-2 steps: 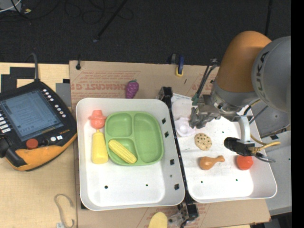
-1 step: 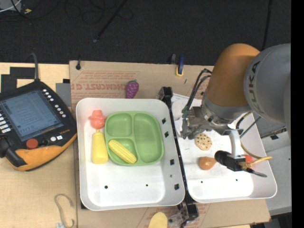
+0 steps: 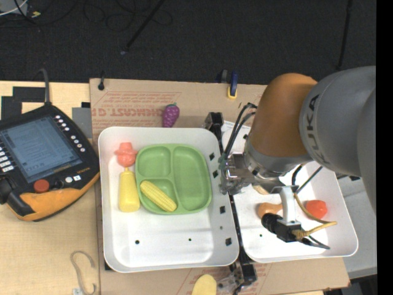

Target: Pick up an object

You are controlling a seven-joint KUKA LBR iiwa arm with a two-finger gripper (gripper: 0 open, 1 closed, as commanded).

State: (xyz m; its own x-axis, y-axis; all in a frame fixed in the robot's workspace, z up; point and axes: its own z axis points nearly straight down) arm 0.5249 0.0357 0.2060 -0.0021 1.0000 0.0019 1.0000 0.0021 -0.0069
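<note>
Camera view, pincer (image 3: 228,178) at left edge of right bin (image 3: 344,241), its opening cannot be told.

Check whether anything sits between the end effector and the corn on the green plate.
Nothing visible does. The end effector is over the right edge of the left bin. The corn lies on the green plate, with just bare plate between them.

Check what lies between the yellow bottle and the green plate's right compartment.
A yellow corn cob, in the green plate's lower-left compartment; the camera view shows it.
</note>
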